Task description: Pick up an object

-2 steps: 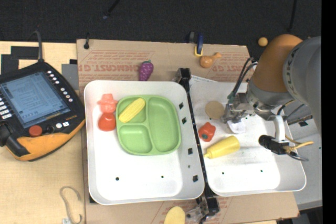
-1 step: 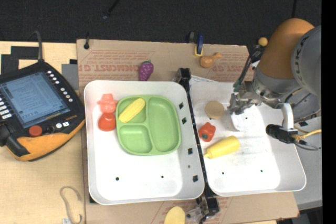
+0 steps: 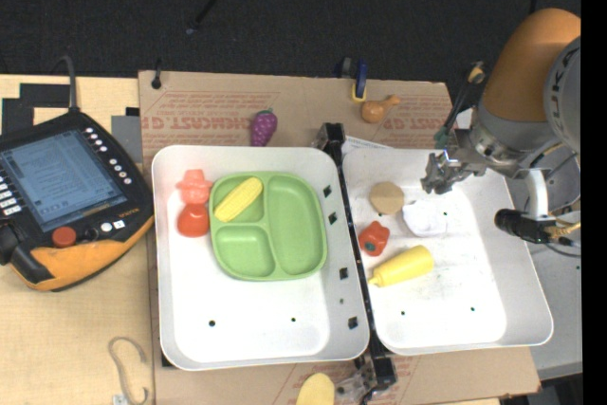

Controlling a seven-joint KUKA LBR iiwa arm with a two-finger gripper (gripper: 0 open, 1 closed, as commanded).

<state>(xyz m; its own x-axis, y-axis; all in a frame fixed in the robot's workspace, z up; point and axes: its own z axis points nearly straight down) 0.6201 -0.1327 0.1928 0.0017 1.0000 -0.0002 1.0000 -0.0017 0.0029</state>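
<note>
We see the dark two-finger gripper (image 3: 439, 174) hovering over the right shallow white bin (image 3: 512, 322), and we cannot tell how it stands. At its seven o'clock lies a white rounded object (image 3: 426, 218); a tan round disc (image 3: 386, 197) sits toward nine, and a red pepper toy (image 3: 374, 238) and yellow tapered plastic piece (image 3: 402, 266) lie farther out.

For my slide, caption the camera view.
Pincer hovers over right bin, above white object; corn in green tray.
</note>
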